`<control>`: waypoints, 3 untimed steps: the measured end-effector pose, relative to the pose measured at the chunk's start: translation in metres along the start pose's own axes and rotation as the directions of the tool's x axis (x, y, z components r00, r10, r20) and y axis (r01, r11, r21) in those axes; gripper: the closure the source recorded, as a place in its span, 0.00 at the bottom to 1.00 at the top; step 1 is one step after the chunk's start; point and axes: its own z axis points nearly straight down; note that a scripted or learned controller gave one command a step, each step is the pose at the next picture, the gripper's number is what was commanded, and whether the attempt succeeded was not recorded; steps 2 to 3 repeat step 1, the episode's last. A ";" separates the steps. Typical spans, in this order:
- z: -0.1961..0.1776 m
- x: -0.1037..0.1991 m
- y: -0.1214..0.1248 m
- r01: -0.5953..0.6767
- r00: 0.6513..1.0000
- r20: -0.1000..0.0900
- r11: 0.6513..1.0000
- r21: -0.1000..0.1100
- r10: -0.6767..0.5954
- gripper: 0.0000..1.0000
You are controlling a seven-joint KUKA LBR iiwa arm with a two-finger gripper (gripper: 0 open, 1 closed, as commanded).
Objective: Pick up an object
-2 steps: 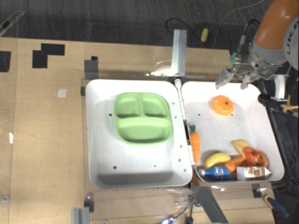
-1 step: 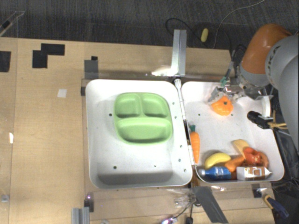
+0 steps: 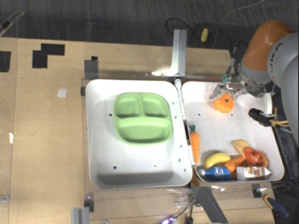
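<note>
No readable text anywhere: white carton [image 3: 253, 173] at the right bin's [image 3: 219, 129] front edge has a brown/orange print, too small to read; blue bottle [image 3: 217, 173] beside it likewise. Pincer [image 3: 227, 90] sits at the right bin's back area, directly over a small orange object [image 3: 224, 103], touching or just above it; can't tell which, and can't tell whether the pincer is apart or together, since the wrist and glare blur it. Arm [image 3: 271, 50] is cut off at the frame's right. Front right corner is crowded: banana [image 3: 217, 159], yellow wedge [image 3: 240, 146], red-orange lumpy item [image 3: 254, 157], all touching or overlapping. Carrot [image 3: 195, 146] lies along the left wall. Bin centre is open white floor. Left bin [image 3: 100, 125] holds a green divided tray [image 3: 142, 117], with bare margin all round. Desk [image 3: 42, 139] to the left is open wood.
</note>
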 end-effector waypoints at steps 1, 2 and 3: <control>-0.095 0.097 0.007 -0.040 0.999 -0.003 0.999 0.006 0.040 1.00; -0.095 0.097 0.007 -0.040 0.999 -0.003 0.999 0.006 0.040 1.00; -0.095 0.097 0.007 -0.040 0.999 -0.003 0.999 0.006 0.040 1.00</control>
